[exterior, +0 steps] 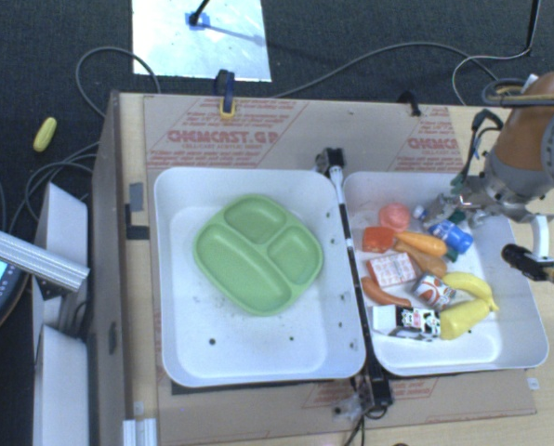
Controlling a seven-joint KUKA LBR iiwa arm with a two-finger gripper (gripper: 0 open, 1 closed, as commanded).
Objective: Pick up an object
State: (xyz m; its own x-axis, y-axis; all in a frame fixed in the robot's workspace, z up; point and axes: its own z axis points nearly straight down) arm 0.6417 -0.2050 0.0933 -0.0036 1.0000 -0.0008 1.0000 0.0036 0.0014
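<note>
Camera view shows the gripper low over the right bin, at the blue toy beside an orange carrot; whether it grips anything, I cannot tell.

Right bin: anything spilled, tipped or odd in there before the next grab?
Nothing spilled outside the right white bin. The toy food lies in a jumbled pile; the yellow plastic banana rests partly on a yellow pear-shaped toy. The green divided plate sits flat.

Two white bins, one green plate, one banana
</note>
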